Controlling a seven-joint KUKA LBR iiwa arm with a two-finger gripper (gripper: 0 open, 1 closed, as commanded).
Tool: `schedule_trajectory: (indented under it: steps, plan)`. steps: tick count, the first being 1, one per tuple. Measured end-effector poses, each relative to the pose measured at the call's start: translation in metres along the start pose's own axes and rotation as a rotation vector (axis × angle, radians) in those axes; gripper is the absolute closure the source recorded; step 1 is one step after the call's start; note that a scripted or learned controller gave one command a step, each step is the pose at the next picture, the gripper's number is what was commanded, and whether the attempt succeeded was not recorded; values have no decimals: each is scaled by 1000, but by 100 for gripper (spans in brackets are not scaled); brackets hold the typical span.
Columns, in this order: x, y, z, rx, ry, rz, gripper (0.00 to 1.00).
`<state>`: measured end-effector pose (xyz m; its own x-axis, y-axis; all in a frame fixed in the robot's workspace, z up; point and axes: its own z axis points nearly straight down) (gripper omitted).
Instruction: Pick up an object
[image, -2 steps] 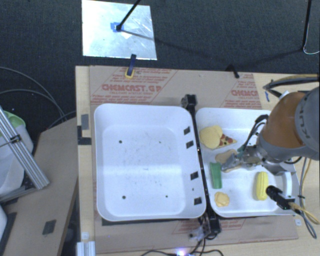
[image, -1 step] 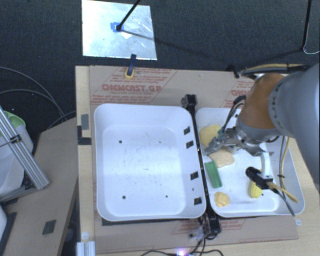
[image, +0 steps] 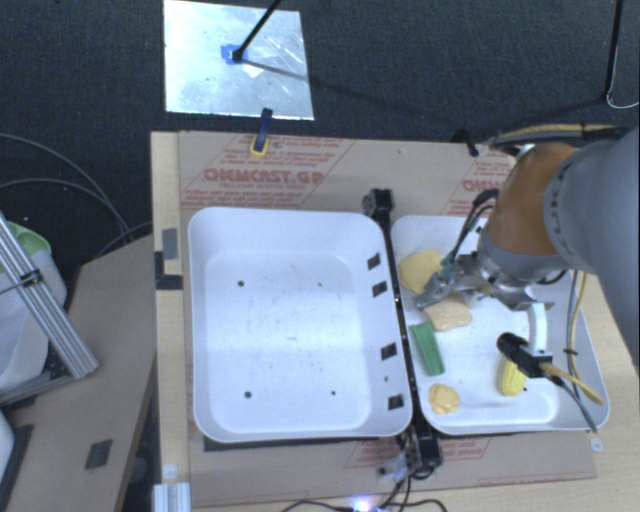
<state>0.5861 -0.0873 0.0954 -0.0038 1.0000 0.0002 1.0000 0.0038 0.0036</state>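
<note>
Yellow object (image: 449, 316) lies just beneath tool (image: 441, 290).

We are seeing the arm (image: 560, 200) covering the right bin's (image: 480, 420) far corner and running off the right edge. The gripper (image: 440, 290) is blurring against a yellow piece (image: 420, 268), leaving its fingers unclear.

Right bin contents: pale yellow lump (image: 420, 268) at upper left, tan piece (image: 449, 316) below it, green stick (image: 428, 350) lying lengthwise, small yellow-orange piece (image: 444, 399), yellow corn-like piece (image: 511, 378).
</note>
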Motion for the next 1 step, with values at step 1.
schedule_trajectory:
  steps: [1]
  plan:
    - [67,-41,-95,-4,3,-7,100]
